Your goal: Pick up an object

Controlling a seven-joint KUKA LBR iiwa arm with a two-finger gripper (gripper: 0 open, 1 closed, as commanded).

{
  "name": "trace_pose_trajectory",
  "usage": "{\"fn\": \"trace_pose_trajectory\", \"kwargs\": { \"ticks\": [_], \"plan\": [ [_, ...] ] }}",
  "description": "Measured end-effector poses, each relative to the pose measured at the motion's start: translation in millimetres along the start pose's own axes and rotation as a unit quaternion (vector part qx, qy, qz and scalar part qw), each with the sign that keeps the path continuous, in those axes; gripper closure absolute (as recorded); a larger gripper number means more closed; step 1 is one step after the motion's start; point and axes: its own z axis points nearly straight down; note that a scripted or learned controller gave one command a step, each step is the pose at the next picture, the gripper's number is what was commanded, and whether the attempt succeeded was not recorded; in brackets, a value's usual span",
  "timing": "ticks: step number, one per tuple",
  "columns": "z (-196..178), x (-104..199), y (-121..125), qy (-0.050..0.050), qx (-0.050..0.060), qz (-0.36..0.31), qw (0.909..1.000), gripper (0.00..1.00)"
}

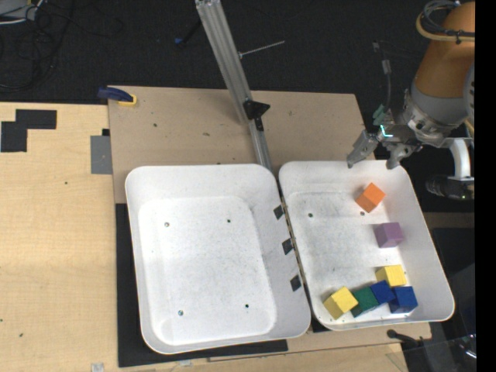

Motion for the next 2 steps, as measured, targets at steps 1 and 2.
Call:
{"fn": "trace_pose_trajectory", "kwargs": {
  "ticks": [1, 2],
  "plan": [
    [-2.6, 0.4, 0.8, -0.001, -0.002, -0.001, 1.0, 0.0],
    [43.6, 0.3, -6.1, 0.0, 0.0, 0.0, 1.0, 0.0]
  ]
}}
